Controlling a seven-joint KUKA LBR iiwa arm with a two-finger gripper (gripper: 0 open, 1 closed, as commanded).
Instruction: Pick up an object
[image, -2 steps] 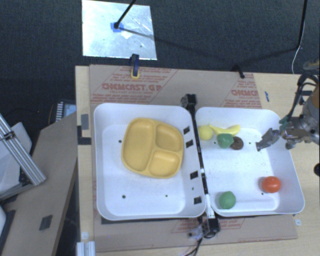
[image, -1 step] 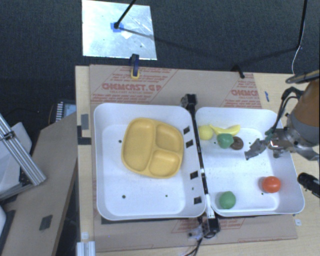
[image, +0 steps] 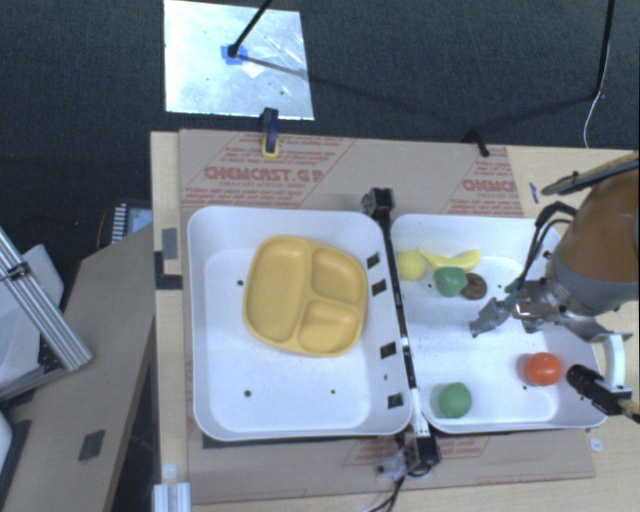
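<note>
**Arm parked over the right bin, nothing picked yet**

Biggest thing first: the bench (image: 330, 170), topped with printed cardboard, carries 2 white bins side by side. The left bin (image: 225, 400) has just 1 item, a yellow divided plate (image: 303, 295) sitting roughly mid-bin, a bit toward the far edge.

The right bin (image: 495, 415) is where the action is. The arm comes in over its right edge, and the gripper (image: 492, 320) hovers around the middle of that bin. Can't tell from this angle what the jaws are doing, and I see nothing between them, so I'd call the grasp not yet made.

Candidates, all in the right bin: a yellow banana-ish piece (image: 450, 259) by the far edge, a yellow ball (image: 411, 265) in the far left corner, a green piece (image: 450, 282) and a brown piece (image: 473, 288) touching just beside it, an orange ball (image: 541, 369) near the right edge, and a green ball (image: 454, 399) by the near edge.

My take: go for the green ball or the orange ball. Both sit apart from neighbours, so the jaws can straddle them cleanly. Centre over it, drop straight, close low so it can't roll out.
</note>
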